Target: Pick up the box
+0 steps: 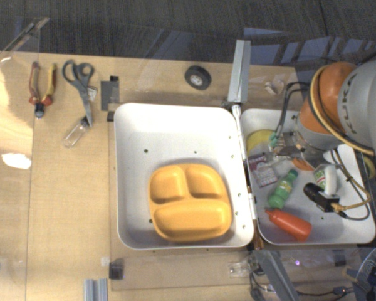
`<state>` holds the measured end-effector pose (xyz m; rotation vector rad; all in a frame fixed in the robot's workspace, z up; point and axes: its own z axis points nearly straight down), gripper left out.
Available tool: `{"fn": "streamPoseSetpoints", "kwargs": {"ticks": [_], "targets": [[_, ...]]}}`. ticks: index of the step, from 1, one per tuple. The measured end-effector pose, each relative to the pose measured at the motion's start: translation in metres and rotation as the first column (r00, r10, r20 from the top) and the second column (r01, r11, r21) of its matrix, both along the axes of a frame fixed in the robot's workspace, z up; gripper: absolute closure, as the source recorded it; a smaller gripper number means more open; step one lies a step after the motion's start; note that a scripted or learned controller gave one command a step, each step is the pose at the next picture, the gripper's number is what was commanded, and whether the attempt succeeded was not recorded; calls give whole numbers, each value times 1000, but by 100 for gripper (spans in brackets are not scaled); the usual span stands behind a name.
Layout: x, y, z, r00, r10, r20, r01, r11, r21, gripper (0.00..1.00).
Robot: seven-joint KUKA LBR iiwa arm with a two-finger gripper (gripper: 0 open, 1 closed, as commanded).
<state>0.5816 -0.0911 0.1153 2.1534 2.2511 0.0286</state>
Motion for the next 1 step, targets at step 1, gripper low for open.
{"fn": "streamPoseSetpoints", "kwargs": {"ticks": [1], "targets": [[-26, 42, 90, 909, 416, -24, -416, 909, 2, 100]]}}
